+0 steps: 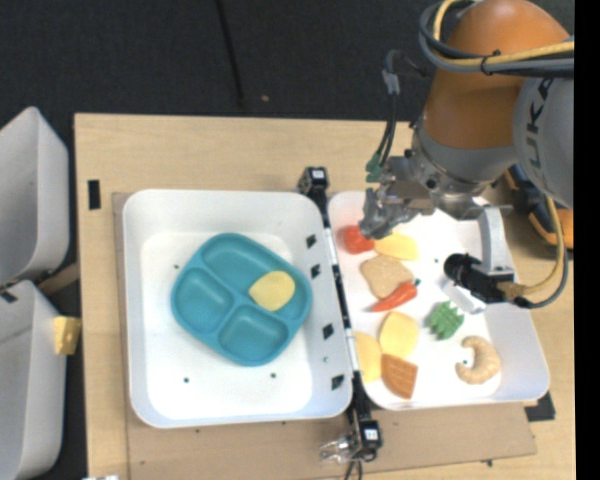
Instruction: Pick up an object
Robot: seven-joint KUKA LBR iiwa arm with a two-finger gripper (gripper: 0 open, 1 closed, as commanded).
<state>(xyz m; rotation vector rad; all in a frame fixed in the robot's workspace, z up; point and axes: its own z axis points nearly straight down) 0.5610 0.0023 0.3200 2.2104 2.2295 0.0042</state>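
My gripper (378,218) hangs low over the far left corner of the right bin (525,353). A small red piece (354,238) lies just below and left of the gripper tip, partly hidden by it. A yellow slice (399,246) sits right beside the gripper. In front of these lie a tan toast piece (382,273) and a red chili (395,296). Nothing shows clearly in the gripper's hold.
The right bin also holds a green broccoli (445,320), a shrimp (478,360), two yellow pieces (400,333) (367,353) and an orange wedge (399,376). In the left bin (150,368) a blue divided plate (220,308) carries a yellow item (272,289).
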